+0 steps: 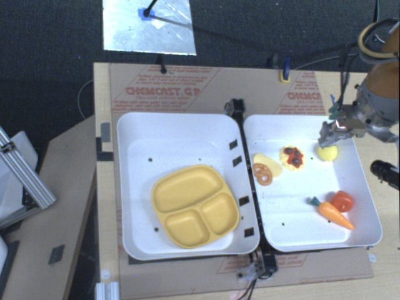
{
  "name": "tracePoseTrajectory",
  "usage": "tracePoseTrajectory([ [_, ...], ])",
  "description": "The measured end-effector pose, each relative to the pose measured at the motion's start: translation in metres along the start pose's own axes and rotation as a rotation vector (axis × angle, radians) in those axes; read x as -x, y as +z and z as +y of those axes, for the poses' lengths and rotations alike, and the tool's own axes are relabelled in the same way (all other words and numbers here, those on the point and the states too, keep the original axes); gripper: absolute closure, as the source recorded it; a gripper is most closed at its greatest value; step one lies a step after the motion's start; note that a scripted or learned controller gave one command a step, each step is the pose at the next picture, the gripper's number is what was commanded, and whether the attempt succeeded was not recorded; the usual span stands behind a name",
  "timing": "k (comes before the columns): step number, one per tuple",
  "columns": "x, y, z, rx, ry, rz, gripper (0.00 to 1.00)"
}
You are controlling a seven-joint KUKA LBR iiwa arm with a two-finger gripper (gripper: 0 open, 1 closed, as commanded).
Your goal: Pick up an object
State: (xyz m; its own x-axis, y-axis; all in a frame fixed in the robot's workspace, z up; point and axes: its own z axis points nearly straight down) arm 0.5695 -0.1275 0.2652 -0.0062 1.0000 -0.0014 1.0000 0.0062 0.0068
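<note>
**Gripper over a yellow fruit at the right bin's far edge**

Near the right bin's (369,230) front right corner lie a toy carrot (334,215) and tomato (342,200). Farther back the gripper (331,135) touches a yellow toy fruit (328,152); whether its fingers are apart cannot be told.

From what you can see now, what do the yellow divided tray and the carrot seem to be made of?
The yellow divided tray in the left bin looks like moulded plastic with a matt finish: even colour, soft rounded compartment edges, no sharp glare. The carrot in the right bin seems to be toy plastic, smooth, uniformly orange, with a green tip; rubber or foam cannot be excluded.
</note>
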Motion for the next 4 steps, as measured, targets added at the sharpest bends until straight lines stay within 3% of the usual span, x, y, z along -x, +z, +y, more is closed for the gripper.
tracePoseTrajectory([
  [1, 0.000, -0.017, 0.001, -0.004, 0.000, 0.001, 1.00],
  [3, -0.110, 0.018, -0.004, -0.007, -0.005, 0.004, 1.00],
  [4, -0.169, 0.017, 0.005, -0.005, -0.005, 0.004, 1.00],
])
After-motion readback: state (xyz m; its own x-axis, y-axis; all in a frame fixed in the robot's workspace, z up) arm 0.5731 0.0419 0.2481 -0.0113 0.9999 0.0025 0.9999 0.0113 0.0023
